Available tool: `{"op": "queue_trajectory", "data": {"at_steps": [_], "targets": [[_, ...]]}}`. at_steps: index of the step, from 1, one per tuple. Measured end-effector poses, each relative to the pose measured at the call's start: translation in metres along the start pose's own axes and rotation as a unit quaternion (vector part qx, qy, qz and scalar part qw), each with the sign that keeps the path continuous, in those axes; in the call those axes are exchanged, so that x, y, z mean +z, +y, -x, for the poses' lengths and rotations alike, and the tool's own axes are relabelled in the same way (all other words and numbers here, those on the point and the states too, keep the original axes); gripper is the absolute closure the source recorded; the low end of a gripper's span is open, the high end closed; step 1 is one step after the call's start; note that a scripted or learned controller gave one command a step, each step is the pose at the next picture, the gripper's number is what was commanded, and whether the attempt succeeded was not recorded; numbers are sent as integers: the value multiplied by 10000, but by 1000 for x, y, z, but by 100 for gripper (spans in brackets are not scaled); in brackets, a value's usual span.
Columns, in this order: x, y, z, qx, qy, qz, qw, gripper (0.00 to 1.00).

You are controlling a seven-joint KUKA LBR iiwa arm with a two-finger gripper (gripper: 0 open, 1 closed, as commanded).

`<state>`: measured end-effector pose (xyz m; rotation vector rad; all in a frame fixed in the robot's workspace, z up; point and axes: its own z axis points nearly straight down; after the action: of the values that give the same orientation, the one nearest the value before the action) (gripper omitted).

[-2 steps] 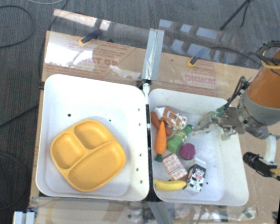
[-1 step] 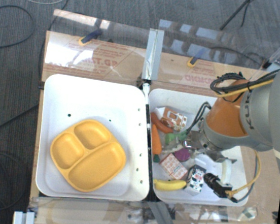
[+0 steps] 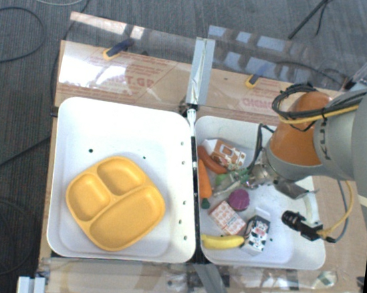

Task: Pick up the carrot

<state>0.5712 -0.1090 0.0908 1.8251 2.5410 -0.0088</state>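
Note:
The carrot (image 3: 204,180) is orange with a green end. It lies lengthwise against the left wall of the right bin (image 3: 303,257). My gripper (image 3: 231,179) reaches in from the right and hovers low just right of the carrot, above a clutter of small items. The grey wrist with its orange band (image 3: 298,134) sits over the bin's upper right part. Nothing is visibly held.
A yellow divided plate (image 3: 115,202) lies in the left bin (image 3: 80,115). The right bin also holds a reddish-orange sausage-like piece (image 3: 210,160), a printed carton (image 3: 227,153), a purple item (image 3: 238,198), a pink box (image 3: 226,216), a banana (image 3: 222,242) and a small black-and-white toy (image 3: 258,233).

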Motion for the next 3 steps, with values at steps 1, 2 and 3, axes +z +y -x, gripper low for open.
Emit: {"op": "queue_trajectory", "data": {"at_steps": [1,2,3], "targets": [[1,8,6,-625,24,19,9980,0],[0,17,7,-864,9,5,9963,0],[1,28,11,-1451,12,6,9894,0]]}}
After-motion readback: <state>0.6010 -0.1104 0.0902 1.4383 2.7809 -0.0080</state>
